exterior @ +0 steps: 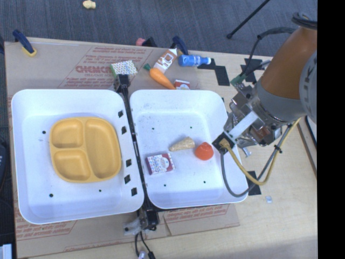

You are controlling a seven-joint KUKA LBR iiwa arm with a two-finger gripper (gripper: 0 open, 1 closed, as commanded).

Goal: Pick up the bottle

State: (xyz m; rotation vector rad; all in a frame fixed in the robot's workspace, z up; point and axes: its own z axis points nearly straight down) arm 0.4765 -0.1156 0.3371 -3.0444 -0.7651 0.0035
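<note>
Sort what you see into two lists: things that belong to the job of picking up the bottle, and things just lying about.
Belongs to the job:
blue bottle
gripper

Just lying about:
yellow tray
carrot
orange ball
red packet
tan wedge

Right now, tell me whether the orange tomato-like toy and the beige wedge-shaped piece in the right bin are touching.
Apart. The camera view shows a strip of white bin floor between the orange tomato-like toy and the beige wedge-shaped piece.
</note>
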